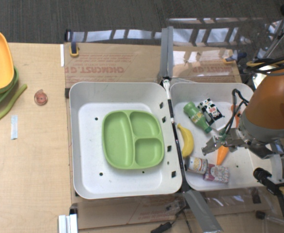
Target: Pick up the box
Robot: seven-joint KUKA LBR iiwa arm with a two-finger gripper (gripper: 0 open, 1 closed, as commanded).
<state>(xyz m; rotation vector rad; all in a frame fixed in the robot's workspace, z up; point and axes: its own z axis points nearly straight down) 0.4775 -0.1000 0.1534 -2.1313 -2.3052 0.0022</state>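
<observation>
The small black-and-white printed carton box (211, 110) lies far in the right white bin (244, 181), touching the green plastic bottle (197, 115) on its left. My gripper (218, 143) hangs nearer, low over the orange carrot (221, 155), well short of the box; whether I'm spread or closed, I cannot tell. The box sits loose, unheld.

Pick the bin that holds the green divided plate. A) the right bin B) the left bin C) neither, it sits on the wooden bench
B: the green divided plate lies flat inside the left bin, while the banana and carrot lie in the right bin.
</observation>
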